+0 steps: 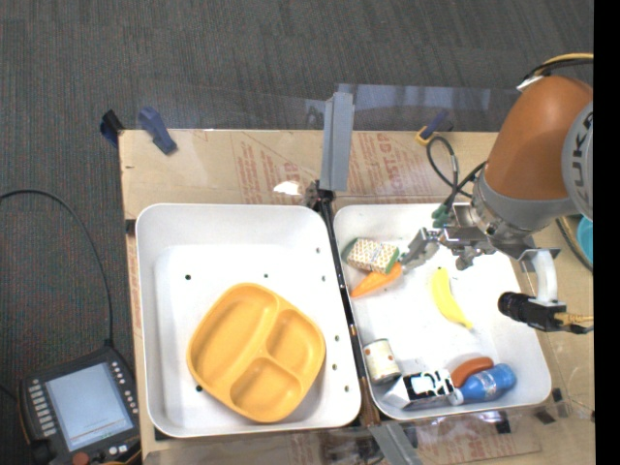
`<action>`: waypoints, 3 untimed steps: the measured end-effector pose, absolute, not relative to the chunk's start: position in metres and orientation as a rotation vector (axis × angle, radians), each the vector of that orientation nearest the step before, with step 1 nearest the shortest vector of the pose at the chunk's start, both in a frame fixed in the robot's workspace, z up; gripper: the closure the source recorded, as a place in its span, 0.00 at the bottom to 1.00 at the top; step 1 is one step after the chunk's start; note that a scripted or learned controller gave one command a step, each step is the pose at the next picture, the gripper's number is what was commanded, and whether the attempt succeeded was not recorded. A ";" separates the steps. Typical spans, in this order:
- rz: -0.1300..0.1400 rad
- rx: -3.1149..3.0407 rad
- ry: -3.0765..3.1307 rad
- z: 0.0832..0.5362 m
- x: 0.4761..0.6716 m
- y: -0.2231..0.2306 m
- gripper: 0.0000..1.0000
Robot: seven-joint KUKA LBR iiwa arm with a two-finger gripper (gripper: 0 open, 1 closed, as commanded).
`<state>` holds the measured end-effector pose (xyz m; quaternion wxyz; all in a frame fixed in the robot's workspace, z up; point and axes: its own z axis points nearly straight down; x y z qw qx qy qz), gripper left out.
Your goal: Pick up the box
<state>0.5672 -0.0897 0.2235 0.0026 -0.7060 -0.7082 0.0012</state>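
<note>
The blue bottle [487,384] and red sausage-shaped toy [471,367] lie nearest at the front rim of the right bin [538,356]; far behind them, the patterned box [372,254] sits in that bin's back left corner, touching the orange carrot [377,280]. My jaws [422,247] hover just beside the box on its right, and I cannot tell whether they are spread or pressed together. I judge I should centre over the box and grip its flat sides, clear of carrot and banana [447,297].
</note>
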 end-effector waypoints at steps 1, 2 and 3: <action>0.001 -2.025 -2.399 0.176 0.626 -0.094 0.00; 0.001 -1.812 -2.562 0.087 0.644 -0.088 0.00; 0.000 -1.817 -2.555 0.097 0.644 -0.089 1.00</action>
